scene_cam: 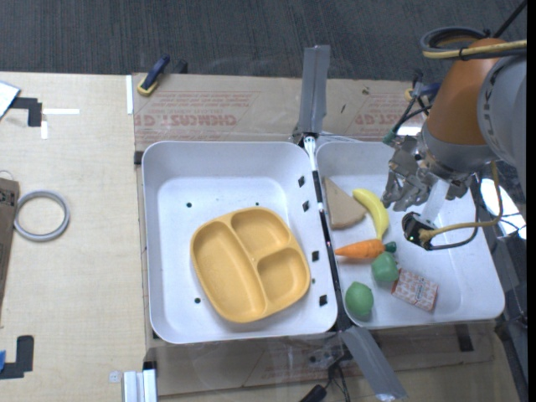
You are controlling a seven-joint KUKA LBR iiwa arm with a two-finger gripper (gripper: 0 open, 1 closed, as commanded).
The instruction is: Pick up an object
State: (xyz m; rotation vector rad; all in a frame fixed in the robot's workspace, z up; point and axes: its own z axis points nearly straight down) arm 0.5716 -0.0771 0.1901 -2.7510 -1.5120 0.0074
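While we look down at the bench, we see two shallow white bins side by side: the left bin (159,249) and the right bin (469,300). Our grey arm (473,99), with its orange band, reaches in from the right and hangs over the right bin's upper part. In the left bin lies a yellow divided plate (249,264) with three compartments, set at a tilt near the bin's middle. Our gripper (408,189) points down and leftward, just right of the banana (374,211); we see its fingers slightly parted with nothing between them. The banana lies curved in the right bin, beside a tan wedge of bread (342,206) at the bin's left wall. Below them a toy carrot (362,249) lies crosswise. Just under its green end sits a dark green round fruit (384,269), and a lighter green one (358,299) rests lower left of that. A small red-and-white packet (414,291) lies to their right. Left of the bins, a grey tape roll (39,215) rests on the bench.
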